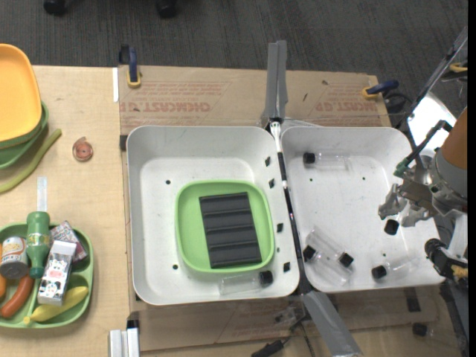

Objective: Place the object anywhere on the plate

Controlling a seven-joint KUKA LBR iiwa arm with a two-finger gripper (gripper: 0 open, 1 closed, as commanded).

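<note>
Hovering at the frame's right edge, the gripper hangs over the right bin.
Whether it is open or closed: cannot tell. The dark object lies on the green plate, lower centre.

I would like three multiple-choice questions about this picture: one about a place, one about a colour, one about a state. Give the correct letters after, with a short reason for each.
1. In which bin does the green plate lie?
A. the left bin
B. the right bin
C. neither, it lies on the bench

2. What colour is the ridged block?
A. white
B. dark grey
C. orange

3. What is the state of the block with respect to the plate?
A. hanging above it
B. lying flat on it
C. leaning against the bin wall beside it

Answers:
1 A: the plate sits in the left bin, and the gripper is over the right bin.
2 B: the block is dark grey against the green plate.
3 B: the block rests flat, wholly inside the plate's rim.
</note>
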